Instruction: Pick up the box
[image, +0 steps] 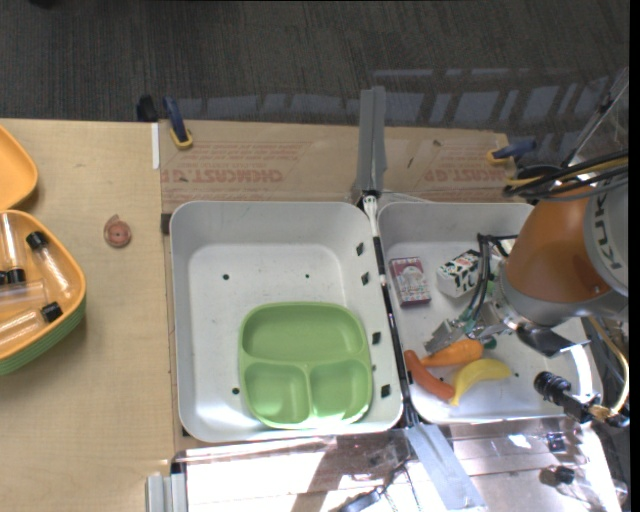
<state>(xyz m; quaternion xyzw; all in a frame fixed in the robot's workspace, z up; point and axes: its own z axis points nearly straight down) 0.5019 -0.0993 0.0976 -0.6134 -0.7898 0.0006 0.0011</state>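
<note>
The box (409, 280) lies flat in the right bin (440, 410), near its left wall. The end effector (470, 328) hovers right of it, above a carrot (455, 352); its grip state is unclear.

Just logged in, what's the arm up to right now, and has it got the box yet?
The arm is down in the right bin, with its gripper low over the carrot, next to the banana. The small pink box lies untouched near the bin's left wall, apart from the gripper, so it has not been picked up. A white dotted dice-like cube sits beside the box. The left bin holds a green divided plate.
</note>
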